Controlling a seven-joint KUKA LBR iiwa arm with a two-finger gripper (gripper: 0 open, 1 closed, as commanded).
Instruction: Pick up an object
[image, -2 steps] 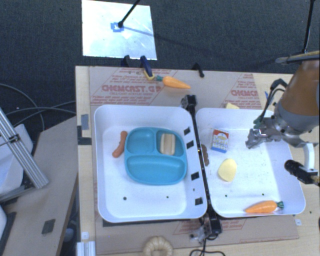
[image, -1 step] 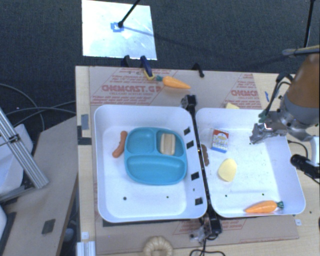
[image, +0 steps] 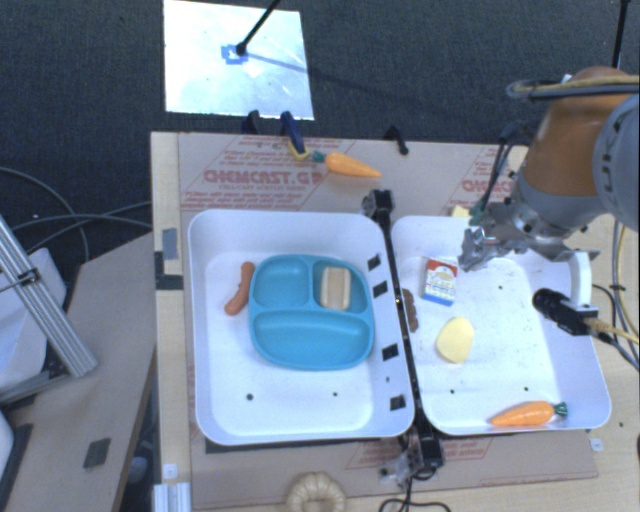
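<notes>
Orange toy carrot (image: 522, 413) lay at right bin's (image: 580, 385) near edge. Small red-and-white carton (image: 439, 279) and yellow rounded lump (image: 455, 340) sat left of centre. End effector (image: 474, 246) hovered beside carton, likely its target; grip state: cannot tell.

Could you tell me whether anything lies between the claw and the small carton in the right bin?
Nothing visible does. The claw hangs just right of the small carton, with bare white bin floor between them; the yellow lump lies nearer the camera, off that line.

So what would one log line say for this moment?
arm: over right bin | hand: above small carton, nothing seen held | also there: yellow lump, carrot
</notes>
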